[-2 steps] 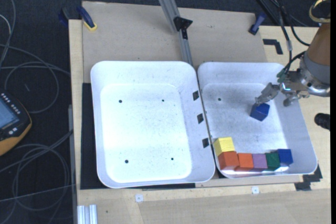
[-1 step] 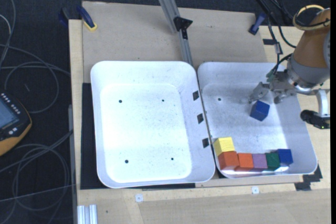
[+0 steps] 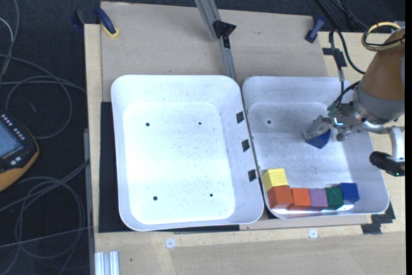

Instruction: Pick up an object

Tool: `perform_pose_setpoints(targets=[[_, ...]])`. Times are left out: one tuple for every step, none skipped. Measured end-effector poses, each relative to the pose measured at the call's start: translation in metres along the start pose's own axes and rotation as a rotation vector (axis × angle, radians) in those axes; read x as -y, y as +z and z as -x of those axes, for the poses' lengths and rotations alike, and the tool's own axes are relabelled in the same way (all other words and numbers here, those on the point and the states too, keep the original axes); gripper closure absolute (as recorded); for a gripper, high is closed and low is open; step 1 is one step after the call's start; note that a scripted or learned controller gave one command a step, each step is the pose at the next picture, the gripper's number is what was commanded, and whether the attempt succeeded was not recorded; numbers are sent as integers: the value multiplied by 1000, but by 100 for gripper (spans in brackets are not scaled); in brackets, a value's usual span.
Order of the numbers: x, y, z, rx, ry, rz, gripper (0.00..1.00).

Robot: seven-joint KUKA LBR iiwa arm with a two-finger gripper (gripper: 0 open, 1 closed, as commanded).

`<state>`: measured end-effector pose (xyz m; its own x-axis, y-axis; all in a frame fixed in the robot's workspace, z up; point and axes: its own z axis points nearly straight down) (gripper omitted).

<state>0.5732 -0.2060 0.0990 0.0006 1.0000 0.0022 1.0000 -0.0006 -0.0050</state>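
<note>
Blue block (image 3: 318,141) sits mid right bin (image 3: 283,90), touching the gripper (image 3: 320,132) tips, can't tell if it's gripped, so you'd best centre over it, close firmly, lift straight, clear of blocks along the front edge.

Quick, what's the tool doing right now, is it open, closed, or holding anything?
Tool: over the right bin, at a small blue object; open or closed cannot be told, nor whether it holds the object.

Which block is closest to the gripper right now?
The blue block at the gripper, alone mid-bin. The other blocks sit in a row along the right bin's near wall.
</note>
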Motion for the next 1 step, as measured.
perform_pose_setpoints(targets=[[-2, -12, 0, 1, -1, 6, 100]])
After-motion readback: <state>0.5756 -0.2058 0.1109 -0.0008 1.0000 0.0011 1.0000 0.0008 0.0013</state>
